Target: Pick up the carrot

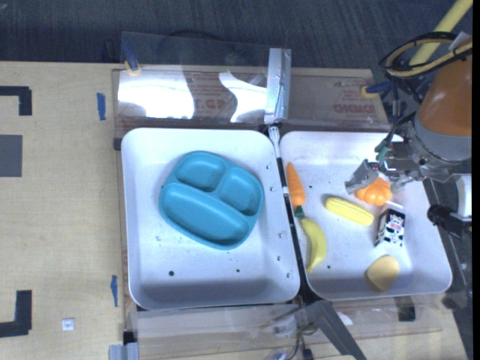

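I'm hovering my tool (373, 177) over the orange fruit (374, 193), whether parted or together I cannot tell; the carrot (295, 186) is lying against the right bin's (420, 282) left wall.

Grey arm (450, 137) w/ orange band above the wrist comes in from the right edge of the camera view, wrist angled down-left, gripper (373, 177) low w/ metal fingers (360, 177) pointing left; can't tell how far apart they stand.

Carrot (295, 185) against right bin's (435, 280) left wall
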Motion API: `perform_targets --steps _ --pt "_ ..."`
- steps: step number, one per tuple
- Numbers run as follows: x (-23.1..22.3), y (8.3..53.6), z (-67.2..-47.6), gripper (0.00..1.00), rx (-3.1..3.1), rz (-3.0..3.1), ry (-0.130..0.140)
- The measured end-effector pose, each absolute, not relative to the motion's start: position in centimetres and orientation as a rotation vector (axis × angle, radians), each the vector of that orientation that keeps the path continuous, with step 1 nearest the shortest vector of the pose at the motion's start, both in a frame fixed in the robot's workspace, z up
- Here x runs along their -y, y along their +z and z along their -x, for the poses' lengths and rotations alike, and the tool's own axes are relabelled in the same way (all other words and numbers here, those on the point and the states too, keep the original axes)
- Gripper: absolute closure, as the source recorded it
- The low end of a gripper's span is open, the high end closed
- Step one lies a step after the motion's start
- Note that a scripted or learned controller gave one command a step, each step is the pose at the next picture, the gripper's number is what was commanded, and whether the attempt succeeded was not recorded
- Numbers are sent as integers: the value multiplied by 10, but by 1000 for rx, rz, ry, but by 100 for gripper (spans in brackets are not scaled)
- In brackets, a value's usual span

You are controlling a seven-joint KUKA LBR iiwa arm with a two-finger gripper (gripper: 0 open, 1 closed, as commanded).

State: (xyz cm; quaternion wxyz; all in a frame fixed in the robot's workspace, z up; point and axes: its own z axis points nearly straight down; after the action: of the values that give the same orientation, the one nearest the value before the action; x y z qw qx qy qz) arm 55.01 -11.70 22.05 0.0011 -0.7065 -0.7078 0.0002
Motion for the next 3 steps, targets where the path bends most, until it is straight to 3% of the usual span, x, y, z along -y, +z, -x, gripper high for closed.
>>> perform_targets --steps 1,2,3 --pt "76 323 -559 0 2380 2059 -7" --pt "117 390 -580 0 2163 2284 -3" --pt "117 389 -580 0 2162 2283 -1"
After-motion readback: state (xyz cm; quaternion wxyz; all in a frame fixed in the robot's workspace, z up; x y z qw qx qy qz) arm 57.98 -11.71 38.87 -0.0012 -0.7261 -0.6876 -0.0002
